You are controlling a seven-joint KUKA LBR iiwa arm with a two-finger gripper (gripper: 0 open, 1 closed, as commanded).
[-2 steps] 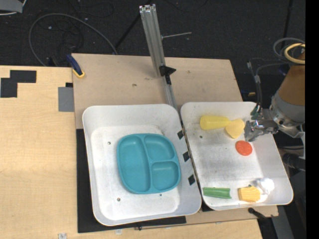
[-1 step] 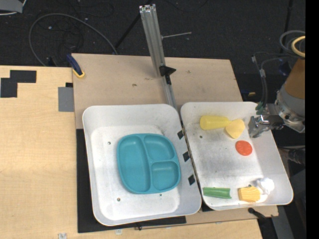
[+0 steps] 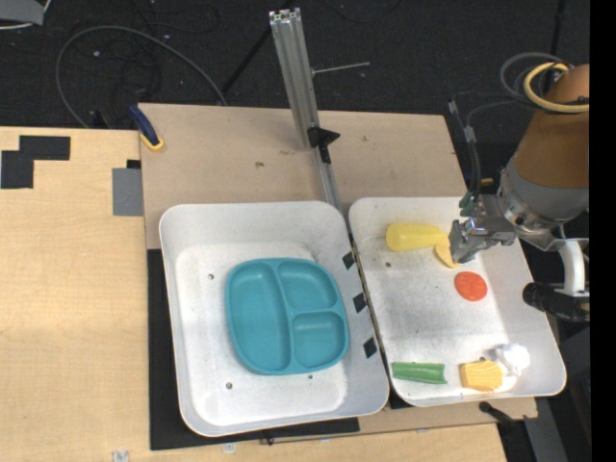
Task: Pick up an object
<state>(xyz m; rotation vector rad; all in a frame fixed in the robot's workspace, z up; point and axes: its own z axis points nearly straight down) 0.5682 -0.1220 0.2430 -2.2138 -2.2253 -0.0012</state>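
Yellow object [image 3: 416, 237], right end hidden behind end effector [image 3: 466, 246], grip unclear

Yellow toy [image 3: 416, 237] lies in right bin [image 3: 423, 306].

Evenly and brightly lit from overhead, with no hard glare. Soft, short shadows only, falling toward six o'clock under the two shallow white plastic bins [image 3: 192, 234] and onto the black mat beneath. Dim and murky toward twelve o'clock, dark floor swallowing detail. Pale wooden table [image 3: 67, 287] slightly washed out at nine o'clock. Mildly soft focus and coarse grain throughout; small items at five o'clock smeared.
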